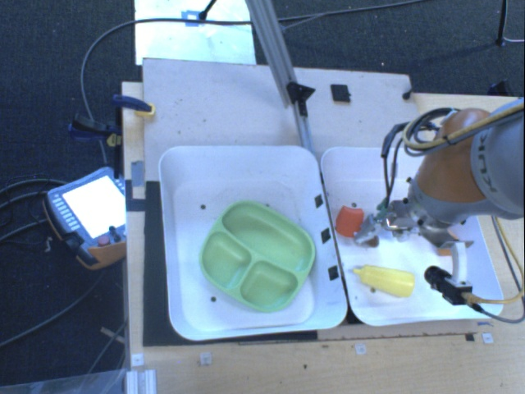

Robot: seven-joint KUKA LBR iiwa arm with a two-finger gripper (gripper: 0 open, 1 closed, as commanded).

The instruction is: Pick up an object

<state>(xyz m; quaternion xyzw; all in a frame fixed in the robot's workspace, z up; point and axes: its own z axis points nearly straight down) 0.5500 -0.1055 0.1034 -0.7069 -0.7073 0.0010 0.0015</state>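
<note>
Low in the right bin (336, 179), right of centre in the frame: gripper (369, 235), touching or just beside an orange block (349, 221) on its left; cannot tell whether spread or pressed together; below it, apart, a yellow bottle (385, 280); in the left bin (176, 220), a green divided plate (257, 255).

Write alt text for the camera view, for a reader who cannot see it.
A grey robot arm reaches from the right into the right-hand white bin, its gripper low beside a small orange-red object, with a yellow object lying nearer the front. The left bin holds a green divided plate.
</note>
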